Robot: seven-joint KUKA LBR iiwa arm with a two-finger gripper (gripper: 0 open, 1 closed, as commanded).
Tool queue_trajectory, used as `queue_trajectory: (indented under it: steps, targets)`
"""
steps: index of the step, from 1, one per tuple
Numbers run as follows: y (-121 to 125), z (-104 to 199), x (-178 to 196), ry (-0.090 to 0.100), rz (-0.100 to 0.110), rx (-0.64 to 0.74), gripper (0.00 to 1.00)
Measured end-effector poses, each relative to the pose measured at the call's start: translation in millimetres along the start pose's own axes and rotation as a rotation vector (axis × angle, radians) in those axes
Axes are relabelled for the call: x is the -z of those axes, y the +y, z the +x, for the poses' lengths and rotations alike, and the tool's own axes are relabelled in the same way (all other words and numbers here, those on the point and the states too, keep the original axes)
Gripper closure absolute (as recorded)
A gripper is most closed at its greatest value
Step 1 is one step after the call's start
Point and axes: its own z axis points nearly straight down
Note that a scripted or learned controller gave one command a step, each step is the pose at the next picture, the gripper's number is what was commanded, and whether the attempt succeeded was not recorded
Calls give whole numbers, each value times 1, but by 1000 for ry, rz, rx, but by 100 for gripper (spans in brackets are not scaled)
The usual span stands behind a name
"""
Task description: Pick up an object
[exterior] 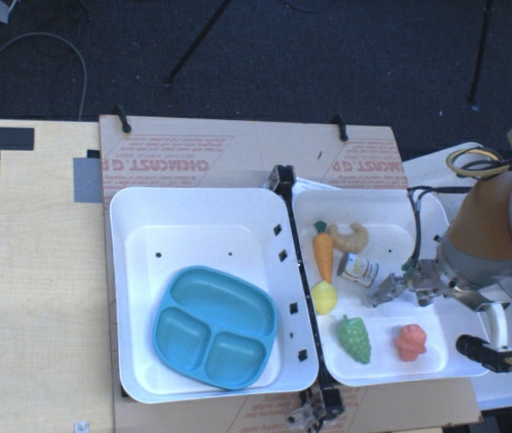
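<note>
Dark floor with loose cables behind, pale wooden table (31, 278) below, two shallow white bins side by side on cardboard. Left bin (139, 233) carrying a blue divided plate (215, 326). Right bin (391, 210) carrying the candidates for picking: an orange carrot (324, 255), a tan curved piece (353, 235) just beside it, a small labelled jar (359, 270) lying on its side, a yellow lemon-like fruit (324, 297), green grapes (354, 339) and a red berry-like toy (410, 342).

Reaching in from the right, grey arm with its orange band (483, 219), gripper (391, 289) low over the bin, just beside the jar. Nothing seen between the jaws; whether apart or together, cannot tell, metal parts too small and blurred.

Judged from this: pick not yet done, every object resting on the bin floor. Left to do: closing on one piece, likely the jar, then lifting. Wrist partly cut off at the frame's right; jar label unreadable.
</note>
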Motion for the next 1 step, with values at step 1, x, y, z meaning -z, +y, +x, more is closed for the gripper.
queue_trajectory:
  steps: [1]
  targets:
    - [0, 1, -13, -1, -1, -2, 0]
